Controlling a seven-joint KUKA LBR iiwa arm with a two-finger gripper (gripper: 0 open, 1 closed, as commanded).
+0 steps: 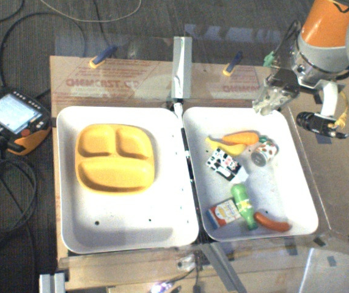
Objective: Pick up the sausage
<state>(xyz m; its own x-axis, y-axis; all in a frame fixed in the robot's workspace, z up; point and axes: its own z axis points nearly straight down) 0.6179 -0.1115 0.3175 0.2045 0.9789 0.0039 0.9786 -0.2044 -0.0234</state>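
Observation:
The sausage [272, 223] is a short red-brown link lying near the front right corner of the right bin [299, 163], just right of a green bottle [244, 205]. My gripper [268, 104] hangs over the bin's far right rim, well away from the sausage, with nothing seen between its pale fingertips. The grey arm with its orange band rises from it toward the upper right.
The right bin also holds a carrot [241, 138], a small can [263, 154], a black-and-white patterned box [224, 162] and a red carton [224, 214]. A yellow divided tray [117, 157] lies in the left bin [70, 224]. A handheld pendant [12, 119] and cables lie at left.

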